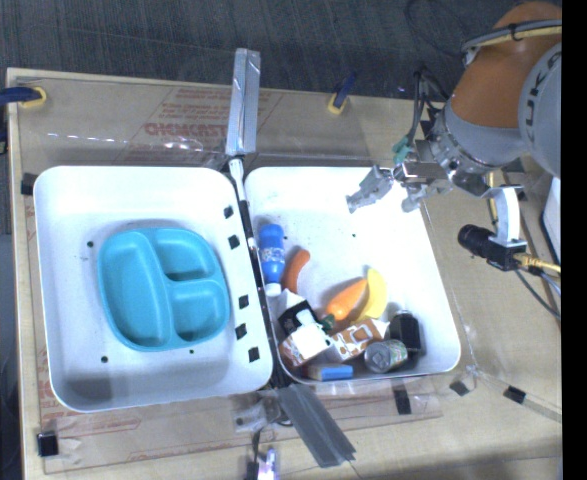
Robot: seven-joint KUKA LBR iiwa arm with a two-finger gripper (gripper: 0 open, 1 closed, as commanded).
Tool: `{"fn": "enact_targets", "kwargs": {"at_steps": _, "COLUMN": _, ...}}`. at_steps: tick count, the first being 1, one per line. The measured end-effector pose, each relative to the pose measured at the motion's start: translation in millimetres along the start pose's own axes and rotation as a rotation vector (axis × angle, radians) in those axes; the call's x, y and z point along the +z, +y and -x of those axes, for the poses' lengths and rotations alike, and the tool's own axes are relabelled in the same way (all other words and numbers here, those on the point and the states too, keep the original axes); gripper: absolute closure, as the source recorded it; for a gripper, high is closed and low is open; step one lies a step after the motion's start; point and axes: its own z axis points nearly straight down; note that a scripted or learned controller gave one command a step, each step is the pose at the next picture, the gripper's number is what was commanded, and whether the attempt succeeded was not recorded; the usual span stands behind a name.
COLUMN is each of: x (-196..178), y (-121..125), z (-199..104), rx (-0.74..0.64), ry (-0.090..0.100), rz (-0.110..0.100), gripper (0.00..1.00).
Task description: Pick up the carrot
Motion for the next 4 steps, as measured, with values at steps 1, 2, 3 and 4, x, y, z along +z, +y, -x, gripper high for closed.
{"fn": "enact_targets", "kwargs": {"at_steps": 1, "x": 86, "y": -73, "z": -70, "rx": 0.105, "ry": 0.000, "rz": -0.001, "gripper": 0.00}}
{"fn": "enact_targets", "kwargs": {"at_steps": 2, "x": 167, "y": -67, "z": -30, "rx": 0.218, "ry": -0.004, "rz": 0.022, "gripper": 0.00}}
{"fn": "enact_targets", "kwargs": {"at_steps": 3, "x": 172, "y": -94, "z": 3, "rx": 0.157, "ry": -0.012, "rz": 0.054, "gripper": 0.00}}
{"fn": "enact_targets", "kwargs": {"at_steps": 4, "x": 174, "y": -97, "z": 10, "rx": 0.173, "ry": -0.006, "rz": 0.041, "gripper": 0.00}}
